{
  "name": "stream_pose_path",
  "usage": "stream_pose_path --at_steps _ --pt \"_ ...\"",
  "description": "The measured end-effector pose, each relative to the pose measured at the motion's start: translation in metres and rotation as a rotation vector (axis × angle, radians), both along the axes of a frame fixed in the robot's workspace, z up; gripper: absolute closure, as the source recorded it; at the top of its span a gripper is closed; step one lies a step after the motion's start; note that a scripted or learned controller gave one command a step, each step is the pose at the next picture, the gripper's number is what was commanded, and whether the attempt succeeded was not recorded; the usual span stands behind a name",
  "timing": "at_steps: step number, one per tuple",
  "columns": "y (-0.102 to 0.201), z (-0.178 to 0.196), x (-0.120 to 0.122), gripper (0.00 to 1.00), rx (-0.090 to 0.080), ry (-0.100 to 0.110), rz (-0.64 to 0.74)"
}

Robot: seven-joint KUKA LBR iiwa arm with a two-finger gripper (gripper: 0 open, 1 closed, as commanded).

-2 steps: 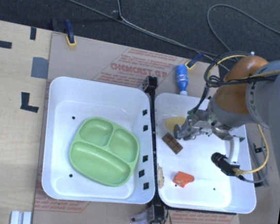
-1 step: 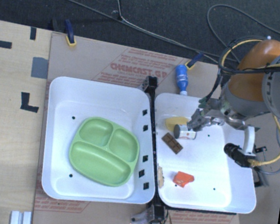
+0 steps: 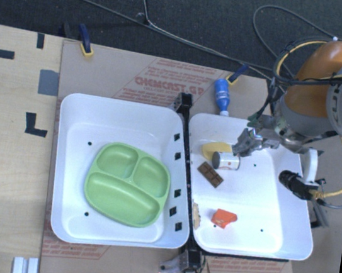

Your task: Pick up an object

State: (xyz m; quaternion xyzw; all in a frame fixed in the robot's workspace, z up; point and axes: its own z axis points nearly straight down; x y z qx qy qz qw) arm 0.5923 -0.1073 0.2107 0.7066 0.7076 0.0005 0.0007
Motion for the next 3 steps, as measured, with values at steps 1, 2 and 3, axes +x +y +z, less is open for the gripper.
stream_pose_path --at_steps 1,2,3 --pt "0.055 0.012 0.004 1.00 0.002 0.002 0.005" --pt "0.110 0.022 0.004 1.00 0.002 0.002 0.006" --pt "0.156 0.022 -0.002 1.00 0.002 0.004 0.005"
